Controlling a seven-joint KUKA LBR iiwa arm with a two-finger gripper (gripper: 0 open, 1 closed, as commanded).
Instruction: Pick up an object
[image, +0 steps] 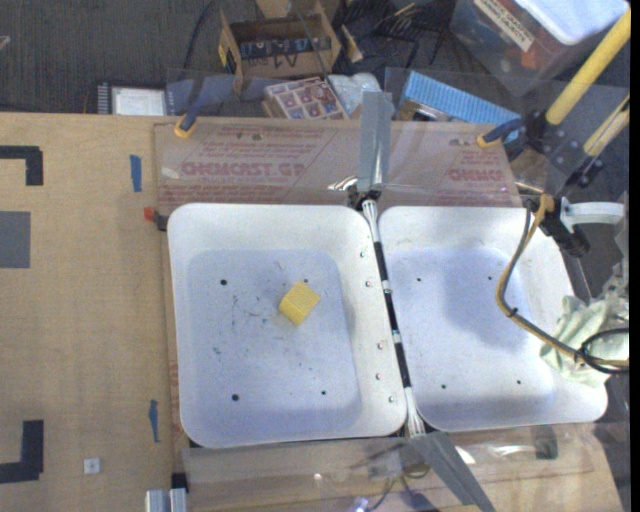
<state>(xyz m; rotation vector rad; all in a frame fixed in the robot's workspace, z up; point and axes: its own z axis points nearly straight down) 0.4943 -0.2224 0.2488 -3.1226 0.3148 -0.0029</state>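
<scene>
We see the bench bearing two white bins side by side; the left bin holds a yellow block a little toward twelve o'clock from its middle, lying free on the floor; the right bin has a yellow cable looping over its three o'clock side, beside a pale rag; the gripper's state we cannot tell.
</scene>
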